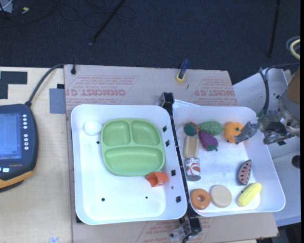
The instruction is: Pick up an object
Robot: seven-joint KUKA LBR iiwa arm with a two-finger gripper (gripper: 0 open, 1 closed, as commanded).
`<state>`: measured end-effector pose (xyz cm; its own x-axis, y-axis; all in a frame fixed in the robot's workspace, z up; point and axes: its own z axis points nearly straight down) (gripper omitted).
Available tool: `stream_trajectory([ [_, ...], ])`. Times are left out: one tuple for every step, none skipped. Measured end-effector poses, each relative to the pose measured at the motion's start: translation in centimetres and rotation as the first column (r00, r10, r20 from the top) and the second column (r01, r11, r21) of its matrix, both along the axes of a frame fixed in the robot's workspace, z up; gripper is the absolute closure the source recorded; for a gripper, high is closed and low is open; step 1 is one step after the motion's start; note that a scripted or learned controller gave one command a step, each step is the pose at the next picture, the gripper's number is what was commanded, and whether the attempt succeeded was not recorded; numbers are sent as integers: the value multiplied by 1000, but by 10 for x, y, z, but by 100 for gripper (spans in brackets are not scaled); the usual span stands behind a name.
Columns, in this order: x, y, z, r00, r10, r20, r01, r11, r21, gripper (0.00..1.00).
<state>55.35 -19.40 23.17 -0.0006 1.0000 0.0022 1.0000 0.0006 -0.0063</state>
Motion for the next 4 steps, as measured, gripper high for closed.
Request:
stream_trajectory([
  [-9, -5, -56, 1000, 0, -5, 0, 1000, 2, 0],
  [-9, 4, -104, 1000, 0, -4, 0, 1000, 2, 0],
  [-9, 5, -147, 1000, 0, 1, 0, 1000, 0, 0],
  [-8, 4, -137, 1000, -2, -1, 2, 1000, 1, 100],
])
